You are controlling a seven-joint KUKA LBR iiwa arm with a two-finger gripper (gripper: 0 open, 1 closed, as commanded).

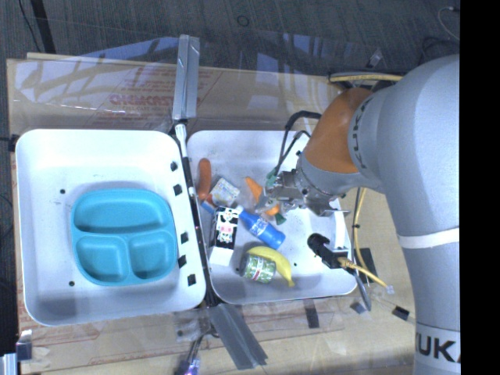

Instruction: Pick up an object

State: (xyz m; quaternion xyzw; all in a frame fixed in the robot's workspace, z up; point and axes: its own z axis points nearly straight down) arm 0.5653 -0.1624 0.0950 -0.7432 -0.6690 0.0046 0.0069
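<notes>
Okay, left side of the desk [94, 92]: left bin [47, 147] holds a blue tray [121, 237] with three compartments, lying flat at the bin's centre.

Right bin [234, 151] sits just beside it, and all the loose things are in it. An orange carrot [205, 175] lies at 9 o'clock by the left wall, lengthwise. A silver packet [225, 190] is just beside the carrot, at its 4 o'clock. A black-and-white carton [226, 229] lies at 7 o'clock, below the packet. A short orange piece [253, 187] is near the centre. A blue bottle [262, 226] lies on its side at the carton's 3 o'clock, tilted. A green can [258, 269] is at 6 o'clock, touching a banana [275, 257] that curves over it.

The gripper [279, 196] is low in the right bin, just beside the orange piece and above the bottle's 1 o'clock end. Cannot tell whether the gripper is apart or together, or clamped on anything. The arm [406, 147] comes in from 3 o'clock.
</notes>
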